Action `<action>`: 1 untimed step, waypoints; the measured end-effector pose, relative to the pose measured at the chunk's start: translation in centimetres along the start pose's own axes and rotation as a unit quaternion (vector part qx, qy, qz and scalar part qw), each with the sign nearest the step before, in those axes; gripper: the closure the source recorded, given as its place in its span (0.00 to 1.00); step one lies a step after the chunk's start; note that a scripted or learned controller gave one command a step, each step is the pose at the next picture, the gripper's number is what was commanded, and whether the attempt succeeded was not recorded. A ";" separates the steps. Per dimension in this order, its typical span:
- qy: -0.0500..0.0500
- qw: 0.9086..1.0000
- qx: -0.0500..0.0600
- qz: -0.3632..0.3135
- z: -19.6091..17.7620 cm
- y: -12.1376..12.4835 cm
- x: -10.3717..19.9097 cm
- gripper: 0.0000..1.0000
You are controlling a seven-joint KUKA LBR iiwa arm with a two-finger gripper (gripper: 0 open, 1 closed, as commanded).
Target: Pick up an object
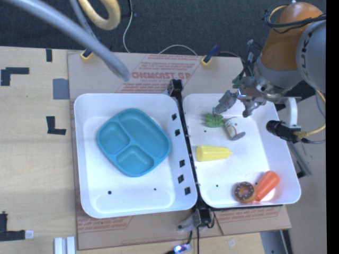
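Observation:
My gripper (pixel 235 106) hangs over the far part of the right bin (pixel 280 157), its two fingers spread open with nothing between them. Just below it lie a small green toy (pixel 214 121) and a small tan cylinder (pixel 230 128). A yellow corn-like piece (pixel 213 153) rests nearer the bin's middle left. In the near right corner sit a brown doughnut (pixel 244 192) and an orange carrot (pixel 267 184).
A blue divided plate (pixel 133 141) lies in the left bin (pixel 90 194). A black divider (pixel 183 142) runs between the bins. A grey hose (pixel 63 23) and a yellow loop (pixel 98 4) hang over the far left.

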State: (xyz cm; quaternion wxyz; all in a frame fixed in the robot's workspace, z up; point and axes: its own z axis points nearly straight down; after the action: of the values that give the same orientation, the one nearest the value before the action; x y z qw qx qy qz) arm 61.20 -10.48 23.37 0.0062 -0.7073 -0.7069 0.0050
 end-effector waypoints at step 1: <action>-0.001 1.000 -0.006 -0.001 -0.6 0.2 0.0 0.00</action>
State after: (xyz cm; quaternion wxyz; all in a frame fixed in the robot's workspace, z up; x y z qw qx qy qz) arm 61.41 -10.45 24.01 0.0016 -0.7063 -0.7079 0.0014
